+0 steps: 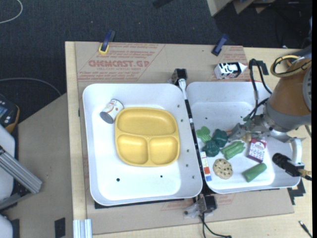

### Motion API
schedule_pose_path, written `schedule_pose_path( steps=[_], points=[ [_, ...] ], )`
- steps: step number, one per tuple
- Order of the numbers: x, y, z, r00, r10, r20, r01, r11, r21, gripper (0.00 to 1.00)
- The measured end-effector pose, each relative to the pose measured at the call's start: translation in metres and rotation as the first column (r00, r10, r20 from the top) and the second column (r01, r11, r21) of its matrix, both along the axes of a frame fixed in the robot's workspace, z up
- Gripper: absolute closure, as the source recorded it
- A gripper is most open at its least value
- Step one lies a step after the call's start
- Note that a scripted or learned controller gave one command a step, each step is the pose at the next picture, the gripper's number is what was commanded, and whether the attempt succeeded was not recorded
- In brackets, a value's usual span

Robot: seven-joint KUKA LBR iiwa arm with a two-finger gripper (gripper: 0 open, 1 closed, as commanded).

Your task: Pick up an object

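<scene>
In the right bin lie several small items: a green leafy piece, a dark teal piece, a light green pickle-like piece, a round cookie, a green cylinder and a maroon packet. My gripper hangs low over the middle of that bin, just above the light green piece and to the right of the dark teal one. The grey arm with its orange band hides part of the bin's right side. I see nothing held.
The left bin carries a yellow divided plate and a small tipped can at its upper left. A black-and-white tag and two clamps sit on the board behind the bins. Cables loop at the right.
</scene>
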State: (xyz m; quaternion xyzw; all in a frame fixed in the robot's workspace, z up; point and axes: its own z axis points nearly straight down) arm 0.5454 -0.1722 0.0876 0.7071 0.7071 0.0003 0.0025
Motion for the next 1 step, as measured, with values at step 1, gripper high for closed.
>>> schedule_pose_path(
  steps=[1],
  points=[
    [0.0021, -0.0016, 0.0128, 1.0, -0.001, 0.01, 0.001, 1.0, -0.005, 1.0]
  ],
)
